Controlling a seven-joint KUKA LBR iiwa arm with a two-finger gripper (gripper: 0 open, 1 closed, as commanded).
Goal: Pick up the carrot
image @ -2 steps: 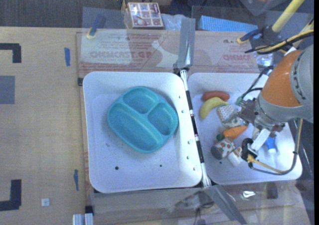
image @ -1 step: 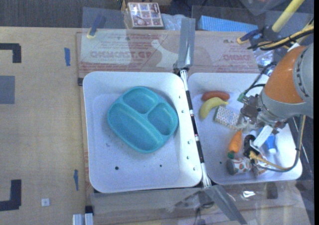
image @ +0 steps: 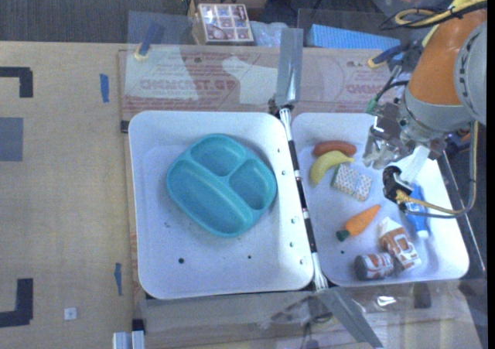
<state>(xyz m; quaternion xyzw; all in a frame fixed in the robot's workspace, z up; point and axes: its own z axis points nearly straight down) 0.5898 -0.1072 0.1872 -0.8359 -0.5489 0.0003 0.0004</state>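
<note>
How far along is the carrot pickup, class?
Done: nothing yet; the carrot lies loose on the floor of the right bin. In hand: the gripper hangs over that bin's upper part, near the banana, apart from the carrot. Left: move to the carrot, grip, lift.

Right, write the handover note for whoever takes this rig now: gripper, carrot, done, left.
Gripper: above the right bin's upper part, beside the banana; nothing seen between its fingers.
Carrot: lying in the right bin, lower middle, tip pointing up-right, apart from the gripper. Near it: a speckled sponge block above, a small carton and a can below right.
Left bin: holds the teal divided plate.
Done: nothing yet; the carrot is not picked up.
Left: move down-left over the carrot, grasp it, lift it.
</note>
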